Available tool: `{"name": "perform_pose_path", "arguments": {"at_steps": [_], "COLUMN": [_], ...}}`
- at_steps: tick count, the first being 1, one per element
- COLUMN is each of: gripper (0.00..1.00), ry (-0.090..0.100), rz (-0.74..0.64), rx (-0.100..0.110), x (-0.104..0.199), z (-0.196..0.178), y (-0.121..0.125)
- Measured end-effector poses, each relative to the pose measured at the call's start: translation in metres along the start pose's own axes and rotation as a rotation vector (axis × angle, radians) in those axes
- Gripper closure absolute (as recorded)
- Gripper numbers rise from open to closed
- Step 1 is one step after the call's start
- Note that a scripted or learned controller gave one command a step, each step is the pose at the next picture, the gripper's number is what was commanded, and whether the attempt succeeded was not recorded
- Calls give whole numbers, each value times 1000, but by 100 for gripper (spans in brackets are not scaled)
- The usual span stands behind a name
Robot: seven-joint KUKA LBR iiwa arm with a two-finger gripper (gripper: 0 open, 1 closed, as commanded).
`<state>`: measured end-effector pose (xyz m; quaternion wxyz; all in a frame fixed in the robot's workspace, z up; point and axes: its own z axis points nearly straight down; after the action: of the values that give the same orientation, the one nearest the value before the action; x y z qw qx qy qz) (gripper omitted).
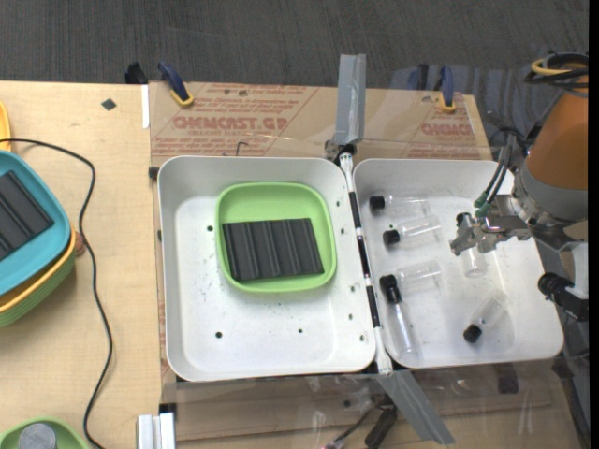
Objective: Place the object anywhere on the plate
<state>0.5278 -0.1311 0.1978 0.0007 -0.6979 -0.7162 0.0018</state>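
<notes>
Here, vials (408, 230): clear plastic, black caps, scattered in right bin (524, 344).
Plate (277, 241): green, square, holding a dark ribbed mat.
Gripper (465, 238): above right bin; grip state unclear.

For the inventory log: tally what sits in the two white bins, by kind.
Clear vials with black caps: 5, first, second, third, fourth, fifth
Green plate: 1
Black ribbed slab on the plate: 1
Total: 7
</notes>
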Motion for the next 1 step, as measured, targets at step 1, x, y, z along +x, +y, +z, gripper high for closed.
{"name": "perform_pose_path", "arguments": {"at_steps": [1], "gripper": [0], "ry": [0], "rz": [0], "rx": [0], "x": [0], "z": [0], "y": [0]}}
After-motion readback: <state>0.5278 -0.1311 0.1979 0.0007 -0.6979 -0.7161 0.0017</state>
